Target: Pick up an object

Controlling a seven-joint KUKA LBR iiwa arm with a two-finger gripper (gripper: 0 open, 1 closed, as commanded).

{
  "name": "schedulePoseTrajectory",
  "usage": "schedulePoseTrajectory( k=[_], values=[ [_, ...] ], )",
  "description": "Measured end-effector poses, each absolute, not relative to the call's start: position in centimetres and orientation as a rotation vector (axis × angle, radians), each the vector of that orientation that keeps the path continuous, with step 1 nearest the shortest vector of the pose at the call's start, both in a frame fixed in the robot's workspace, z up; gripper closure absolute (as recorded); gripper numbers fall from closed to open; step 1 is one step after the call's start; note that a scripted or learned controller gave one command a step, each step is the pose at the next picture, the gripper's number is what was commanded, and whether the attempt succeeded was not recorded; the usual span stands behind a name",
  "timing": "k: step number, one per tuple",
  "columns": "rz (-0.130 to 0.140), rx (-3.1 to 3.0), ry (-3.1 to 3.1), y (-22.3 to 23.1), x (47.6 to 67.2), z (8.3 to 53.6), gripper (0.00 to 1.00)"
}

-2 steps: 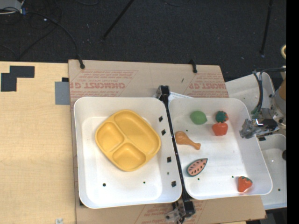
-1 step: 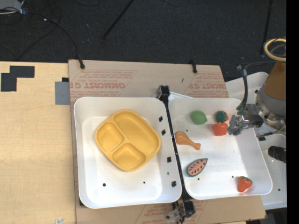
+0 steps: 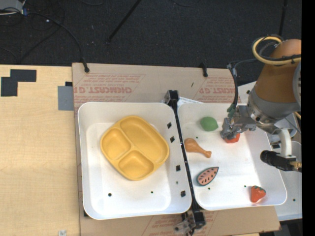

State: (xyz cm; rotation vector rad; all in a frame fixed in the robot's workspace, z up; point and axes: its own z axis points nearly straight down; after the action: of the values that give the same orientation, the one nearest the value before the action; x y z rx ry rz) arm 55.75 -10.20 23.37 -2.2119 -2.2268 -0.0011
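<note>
Across two bins [image 3: 93, 132]: one tray [image 3: 134, 147], five toys, pincer [image 3: 230, 133] clamping a red one [image 3: 233, 138].

Single fixed camera, set above the table.
Both white bins [image 3: 129, 210] are looked down on at a slant from moderate distance, centred in the lower frame; dark floor is seen along the top, and the arm [image 3: 275, 82] enters at the right.

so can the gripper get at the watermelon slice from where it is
Probably yes. The watermelon slice lies flat in the right bin, apart from the drumstick and strawberry, with nothing over it. The gripper is in the same bin, at a red object.
</note>
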Motion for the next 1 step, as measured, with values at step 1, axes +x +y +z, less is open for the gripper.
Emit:
schedulePoseTrajectory(
  k=[1],
  values=[
    [0.001,-2.213,-2.225,-5.11,56.92,23.88,1.0]
  ],
)
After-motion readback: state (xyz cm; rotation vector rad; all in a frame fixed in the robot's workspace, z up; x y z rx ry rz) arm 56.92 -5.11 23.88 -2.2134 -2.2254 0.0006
